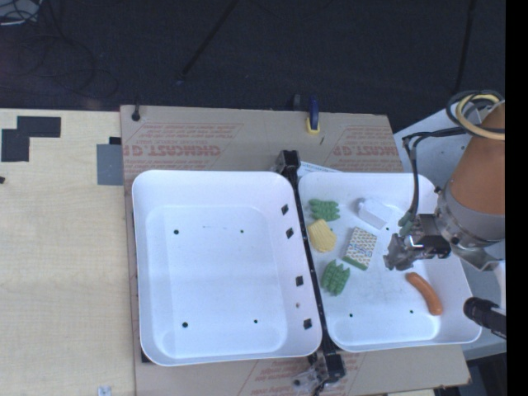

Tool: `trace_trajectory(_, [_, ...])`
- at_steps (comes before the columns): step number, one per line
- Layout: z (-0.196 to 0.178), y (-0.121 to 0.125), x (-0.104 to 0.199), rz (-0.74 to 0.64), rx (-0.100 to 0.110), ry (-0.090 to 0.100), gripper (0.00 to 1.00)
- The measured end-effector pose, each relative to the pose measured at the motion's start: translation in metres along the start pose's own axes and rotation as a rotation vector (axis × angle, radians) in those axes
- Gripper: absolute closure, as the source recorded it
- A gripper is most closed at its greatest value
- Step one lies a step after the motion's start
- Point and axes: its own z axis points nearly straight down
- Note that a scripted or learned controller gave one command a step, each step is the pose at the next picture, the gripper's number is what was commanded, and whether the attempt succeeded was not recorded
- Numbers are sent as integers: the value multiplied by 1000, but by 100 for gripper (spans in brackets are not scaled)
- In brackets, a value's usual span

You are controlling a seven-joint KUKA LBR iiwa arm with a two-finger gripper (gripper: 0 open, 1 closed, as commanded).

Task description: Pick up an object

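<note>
the fingers [399, 252] hovered low over the right bin [388, 337], near the patterned block [360, 247] and orange sausage [425, 293]; whether they were spread or pinching could not be told. every object lay in the bin; pickup apparently remained undone.

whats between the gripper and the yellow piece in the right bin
The speckled block lies between the gripper and the yellow piece, seen in the camera view.
</note>
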Motion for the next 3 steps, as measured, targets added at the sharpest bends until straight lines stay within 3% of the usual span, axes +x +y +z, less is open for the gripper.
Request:
trace_trajectory(1, [40, 50, 58, -14, -4, 2, 100])
trace_trajectory(2, [8, -1, -3, -2, -6, 0, 100])
trace_trajectory(3, [3, 1, 55, -14, -7, 3, 100])
